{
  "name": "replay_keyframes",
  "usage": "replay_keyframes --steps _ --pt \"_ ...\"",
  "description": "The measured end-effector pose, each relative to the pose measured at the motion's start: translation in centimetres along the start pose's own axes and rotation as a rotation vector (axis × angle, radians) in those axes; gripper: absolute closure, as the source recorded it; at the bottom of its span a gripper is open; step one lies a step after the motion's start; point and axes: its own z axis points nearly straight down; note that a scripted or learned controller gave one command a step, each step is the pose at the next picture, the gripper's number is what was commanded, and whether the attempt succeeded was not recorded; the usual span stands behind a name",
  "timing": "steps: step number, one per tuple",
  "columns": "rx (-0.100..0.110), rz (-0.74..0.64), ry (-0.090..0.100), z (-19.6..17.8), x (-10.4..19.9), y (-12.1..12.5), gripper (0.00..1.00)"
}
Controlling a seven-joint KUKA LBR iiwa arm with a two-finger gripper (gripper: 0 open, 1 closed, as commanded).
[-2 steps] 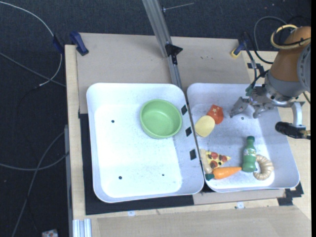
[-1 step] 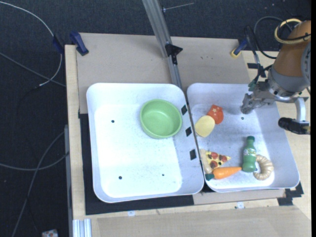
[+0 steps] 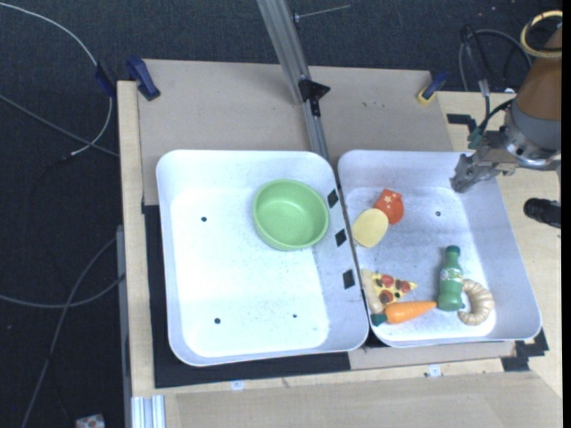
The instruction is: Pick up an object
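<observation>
Hovering over the right bin's far edge, the gripper, jaw state unreadable, has the bottle below-left, standing lengthwise.

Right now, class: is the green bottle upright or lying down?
Lying down: the green bottle rests lengthwise on the right bin floor.

bench: pale board | on it: left bin, right bin, side by side, touching
</observation>
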Motion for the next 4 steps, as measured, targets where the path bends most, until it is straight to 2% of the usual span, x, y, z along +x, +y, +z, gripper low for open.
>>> replay_keyframes --steps 1,2,3,4 --pt "-0.001 -0.002 0.0 -5.7 0.0 0.2 1.0" --pt "0.017 -0.006 0.01 -6.6 5.6 -1.6 1.0" --pt "0.02 -0.006 0.009 -6.1 11.7 -2.9 1.0" --pt "0.016 -0.008 0.008 -7.3 17.4 -3.1 1.0"
